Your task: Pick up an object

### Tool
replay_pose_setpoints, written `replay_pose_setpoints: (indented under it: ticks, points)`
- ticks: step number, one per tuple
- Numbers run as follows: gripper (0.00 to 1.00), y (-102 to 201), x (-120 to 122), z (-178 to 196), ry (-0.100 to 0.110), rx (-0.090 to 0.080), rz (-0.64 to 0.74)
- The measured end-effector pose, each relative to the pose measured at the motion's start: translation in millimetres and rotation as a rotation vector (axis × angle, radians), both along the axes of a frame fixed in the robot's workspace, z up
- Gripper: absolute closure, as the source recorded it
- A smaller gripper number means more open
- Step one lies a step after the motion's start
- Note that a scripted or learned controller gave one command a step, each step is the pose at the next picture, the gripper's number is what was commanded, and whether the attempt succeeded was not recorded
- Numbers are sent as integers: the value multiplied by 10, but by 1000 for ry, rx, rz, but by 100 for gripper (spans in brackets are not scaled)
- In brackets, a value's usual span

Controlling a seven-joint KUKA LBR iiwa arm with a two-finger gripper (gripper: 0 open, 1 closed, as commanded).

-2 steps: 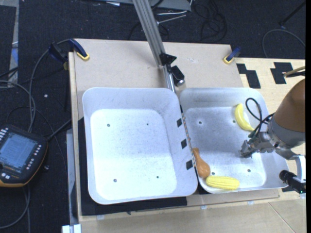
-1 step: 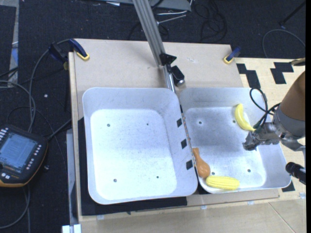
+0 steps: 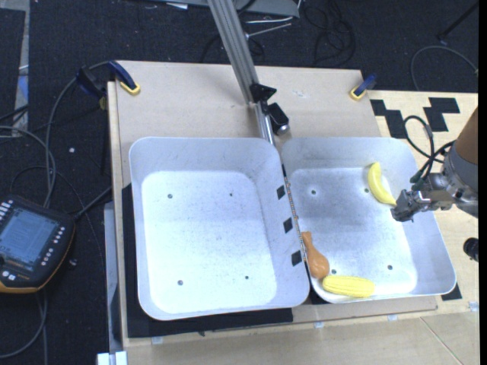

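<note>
Corn cob (image 3: 349, 286), yellow and lying on its side, rests at the near edge of the right bin (image 3: 426, 280), close to that bin's near left corner. Just beside it, toward the divide between the two bins, lies an orange-brown piece (image 3: 314, 258) with a narrow neck (possibly a toy drumstick or a small gourd; its shape is hard to settle), its round end nearly touching the corn. Farther back, near the right bin's far right side, a yellow banana (image 3: 378, 184) lies curved on the white floor. The gripper (image 3: 403, 207) hangs just beside the banana's nearer end, low over the bin; whether its jaws are spread or pressed together cannot be told, and nothing is seen between them. The left bin (image 3: 144, 204) sits alongside. Beyond both, the wooden bench (image 3: 190, 97) carries clamps (image 3: 125, 78) at its far corners.
</note>
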State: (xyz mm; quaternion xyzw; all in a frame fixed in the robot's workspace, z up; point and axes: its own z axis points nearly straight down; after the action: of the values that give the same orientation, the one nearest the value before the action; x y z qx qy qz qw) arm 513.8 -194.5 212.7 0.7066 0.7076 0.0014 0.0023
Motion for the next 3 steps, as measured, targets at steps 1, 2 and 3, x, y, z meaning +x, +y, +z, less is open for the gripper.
replay_pose_setpoints:
  ticks: [1, 2, 3]
  points:
    - [100, 0, 5, 202, 3, 1, -1]
    - [100, 515, 74, 101, 6, 2, 3]
    - [100, 973, 85, 157, 5, 2, 3]
